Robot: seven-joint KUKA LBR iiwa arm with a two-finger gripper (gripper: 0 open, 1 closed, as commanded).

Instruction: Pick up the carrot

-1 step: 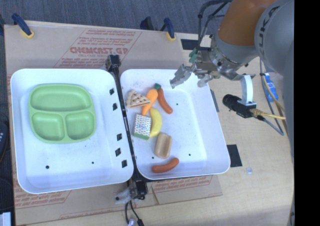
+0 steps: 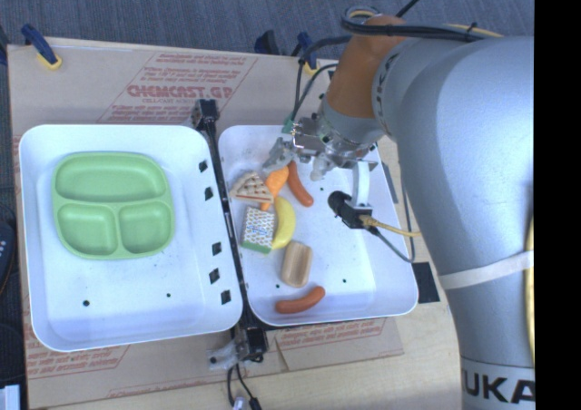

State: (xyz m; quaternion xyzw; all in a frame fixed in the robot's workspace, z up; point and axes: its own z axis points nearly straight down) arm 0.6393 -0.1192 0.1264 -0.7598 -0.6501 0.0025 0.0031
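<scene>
A: Where's the carrot (image 2: 300, 188)?
B: Right bin (image 2: 368, 263), upper middle. It lies flat on the floor at a slant, top end toward the far rim, low end pointing to the bin's right side.
A: And the gripper (image 2: 298, 163)?
B: Right over the carrot's top end. The arm comes in from the right.
A: Got it clamped?
B: No, it's spread apart. The fingers (image 2: 276, 158) sit one each side of the carrot's top end, w/ a gap on both sides. Most of the carrot sticks out below the gripper, toward the near side.
A: Tips down on the bin floor?
B: Can't tell from this angle.
A: Neighbours?
B: Orange wedge (image 2: 277, 179) just left of the carrot, touching or nearly. Toast triangle (image 2: 251, 188) is left of that. Banana (image 2: 285, 223) is just below the carrot, w/ a checked block (image 2: 259, 229) against its left side. Roll (image 2: 297, 263) is further down, sausage (image 2: 300, 300) near the front rim.
A: Left bin (image 2: 36, 290)?
B: Green plate (image 2: 113, 204), 3 sections, well apart from the carrot.
</scene>
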